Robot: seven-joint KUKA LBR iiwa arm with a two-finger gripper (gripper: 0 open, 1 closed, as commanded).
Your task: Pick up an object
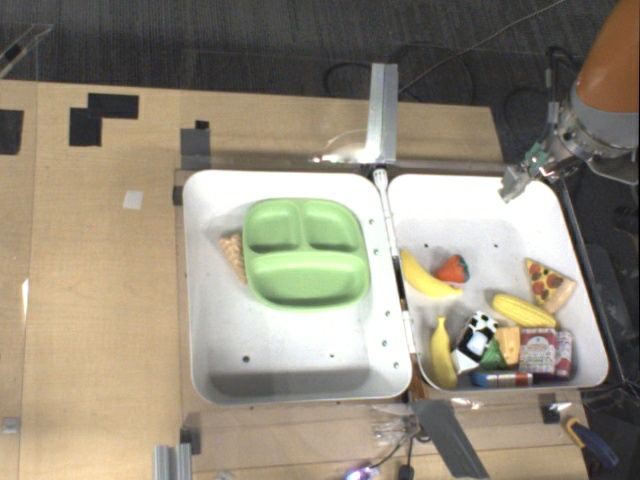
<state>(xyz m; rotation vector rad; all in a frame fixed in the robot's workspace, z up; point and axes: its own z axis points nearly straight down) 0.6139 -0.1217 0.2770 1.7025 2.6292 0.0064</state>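
My gripper [522, 173] hangs at the far right corner of the right bin [480, 218], above its back rim, with nothing seen in it. The grey arm with its orange band [610, 58] rises behind it. In the right bin lie a banana [428, 276] with a strawberry [452, 268] against it, a pizza slice [549, 284], a corn cob [522, 311], a second banana [442, 353], a black-and-white toy [477, 338], a red box [545, 353] and a marker [505, 378]. All of these sit well in front of the gripper.
The left bin [290, 368] holds a green divided plate [304, 251] with a tan waffle-like piece [233, 256] at its left edge. A metal post [383, 108] stands behind the seam between the bins. Cables [470, 48] run across the dark floor behind.
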